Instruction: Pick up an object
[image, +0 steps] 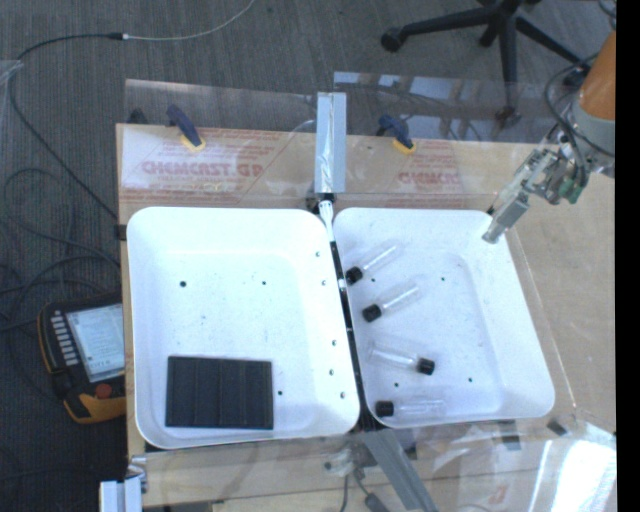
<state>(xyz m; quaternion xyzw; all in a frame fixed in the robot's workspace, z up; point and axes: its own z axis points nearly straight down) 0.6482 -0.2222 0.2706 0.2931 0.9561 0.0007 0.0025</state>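
Clear black-capped tubes (390, 298), four of them, lie scattered in the right bin (520, 330). The gripper (500, 222) hangs over that bin's far right corner, seemingly holding nothing; its spread is unclear.

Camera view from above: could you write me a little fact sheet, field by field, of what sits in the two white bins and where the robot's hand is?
left bin: one flat black ribbed pad lying in its near left corner
right bin: four clear tubes with black caps, lying on their sides
tube positions: one at the far left, one below it, one lower near the middle, one at the near edge
hand: over the right bin's far right corner, holding nothing visible
arm: grey with orange band, reaching in from the right
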